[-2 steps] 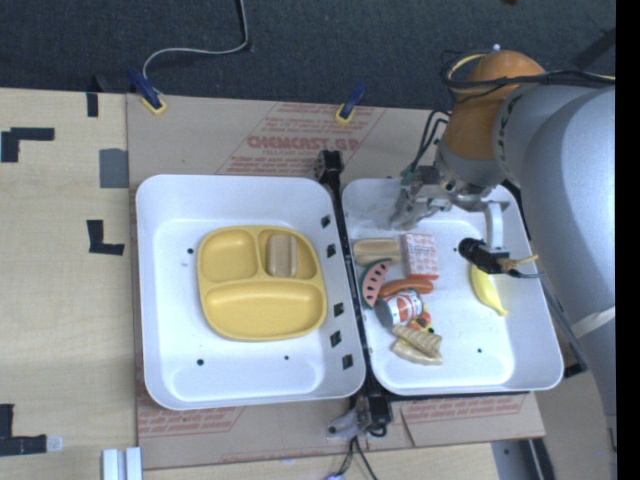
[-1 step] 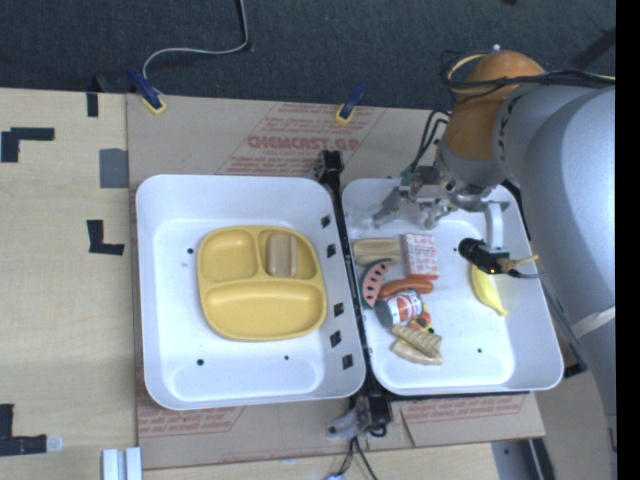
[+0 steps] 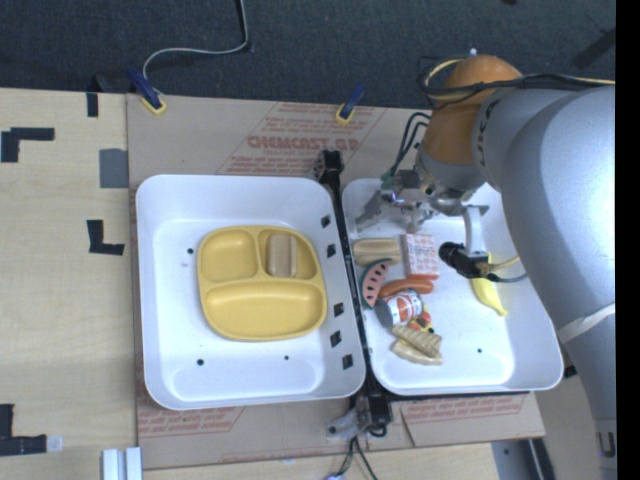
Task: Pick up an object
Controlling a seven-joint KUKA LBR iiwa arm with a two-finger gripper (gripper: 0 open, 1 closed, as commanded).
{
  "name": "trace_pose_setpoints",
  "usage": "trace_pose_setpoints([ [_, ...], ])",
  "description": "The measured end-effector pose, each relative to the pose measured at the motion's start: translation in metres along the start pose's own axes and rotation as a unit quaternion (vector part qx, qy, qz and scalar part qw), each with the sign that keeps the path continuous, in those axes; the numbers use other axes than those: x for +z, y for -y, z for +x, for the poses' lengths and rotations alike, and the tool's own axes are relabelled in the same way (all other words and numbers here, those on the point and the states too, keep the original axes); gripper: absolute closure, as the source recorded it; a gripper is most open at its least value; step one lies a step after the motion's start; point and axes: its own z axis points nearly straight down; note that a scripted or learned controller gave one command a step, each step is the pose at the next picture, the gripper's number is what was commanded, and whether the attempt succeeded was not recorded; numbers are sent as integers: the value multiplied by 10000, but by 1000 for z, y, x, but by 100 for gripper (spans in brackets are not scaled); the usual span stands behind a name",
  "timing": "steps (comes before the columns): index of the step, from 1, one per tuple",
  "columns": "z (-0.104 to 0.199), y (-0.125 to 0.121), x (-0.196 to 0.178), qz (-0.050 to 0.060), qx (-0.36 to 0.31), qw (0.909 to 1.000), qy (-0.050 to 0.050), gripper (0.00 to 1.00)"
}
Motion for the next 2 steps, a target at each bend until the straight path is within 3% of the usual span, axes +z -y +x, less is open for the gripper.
trace_pose_setpoints([
  [2, -4, 0, 0, -3, -2, 10000, -2, 0],
])
